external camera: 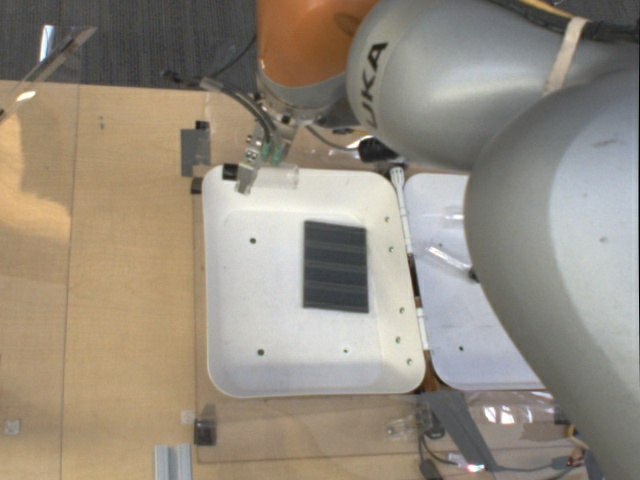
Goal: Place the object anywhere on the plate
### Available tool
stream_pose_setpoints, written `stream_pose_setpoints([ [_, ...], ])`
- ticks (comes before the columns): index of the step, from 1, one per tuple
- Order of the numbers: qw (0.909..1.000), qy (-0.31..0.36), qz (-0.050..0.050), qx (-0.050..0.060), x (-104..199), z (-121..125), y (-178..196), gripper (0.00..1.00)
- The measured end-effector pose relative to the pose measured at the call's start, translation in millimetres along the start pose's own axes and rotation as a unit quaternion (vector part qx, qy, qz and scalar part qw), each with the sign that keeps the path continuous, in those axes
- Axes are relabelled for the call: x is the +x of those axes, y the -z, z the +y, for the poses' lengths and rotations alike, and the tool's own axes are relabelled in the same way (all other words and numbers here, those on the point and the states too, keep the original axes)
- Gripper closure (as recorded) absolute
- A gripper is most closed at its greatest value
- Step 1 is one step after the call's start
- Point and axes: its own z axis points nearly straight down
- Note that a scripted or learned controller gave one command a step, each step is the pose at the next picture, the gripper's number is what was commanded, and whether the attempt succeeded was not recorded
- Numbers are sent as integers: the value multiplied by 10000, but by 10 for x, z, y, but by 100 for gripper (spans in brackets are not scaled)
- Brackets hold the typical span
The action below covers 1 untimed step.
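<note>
While the grey arm [520, 118] looms over the right bin [450, 268], a dark ribbed plate [336, 266] lies flat mid-floor of the left white bin [230, 298]. Beyond that bin spreads the tan wooden bench [100, 268], then dark carpet [130, 18]. Whether the claw is clenched I cannot tell.

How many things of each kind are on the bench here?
White bins: 2, a left bin and a right bin
Dark ridged slab: 1, lying flat in the left bin
Total: 3
</note>
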Motion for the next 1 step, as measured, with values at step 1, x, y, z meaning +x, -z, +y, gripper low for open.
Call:
stream_pose_setpoints([
  [1,9925,-1220,-9,-7,74,-33,-1490,100],
])
